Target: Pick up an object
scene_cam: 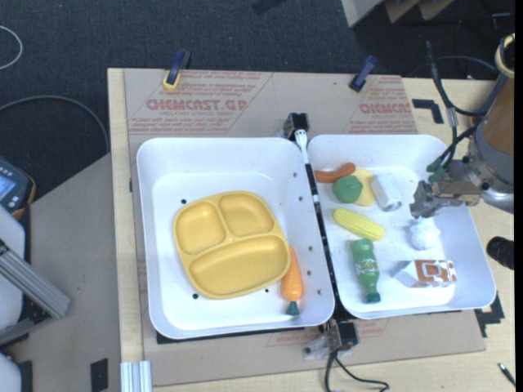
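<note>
Though seemingly low, hand (424, 208) above white lump (424, 235).

One fixed camera watches me from above the counter (245, 96), tilted down at a slant. It takes in both white bins (155, 178); my arm (498, 137) enters from its right.

1. The arm (500, 149) is grey metal, rounded at the wrist, with an orange-tan band above it.
2. Dark cables (448, 104) loop along its side.
3. The claw (425, 207) is a boxy grey-silver piece with dark fittings.
</note>
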